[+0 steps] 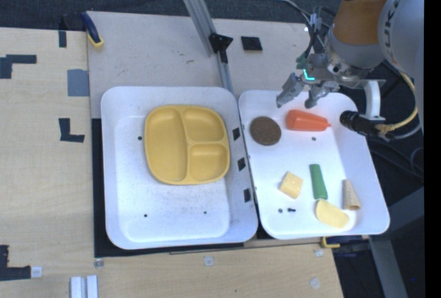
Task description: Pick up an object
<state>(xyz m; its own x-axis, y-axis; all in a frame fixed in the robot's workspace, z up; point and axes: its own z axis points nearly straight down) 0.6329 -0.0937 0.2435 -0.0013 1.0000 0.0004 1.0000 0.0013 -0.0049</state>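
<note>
My gripper [302, 97] hangs over the far end of the right bin [365, 152], open, with nothing between its fingers. Its tips stand just above and behind an orange carrot [306, 121]. A brown round cookie [264, 130] lies to the carrot's left. Nearer the front of that bin lie a pale yellow cheese cube [291, 185], a green stick [318, 181], a yellow banana piece [332, 214] and a tan wafer cone [351, 195].
The left bin [124, 172] holds a yellow divided plate [187, 143]. A grey metal post [196, 3] rises behind the bins. Cables and a black fitting [362, 124] hang by the right bin's far right edge.
</note>
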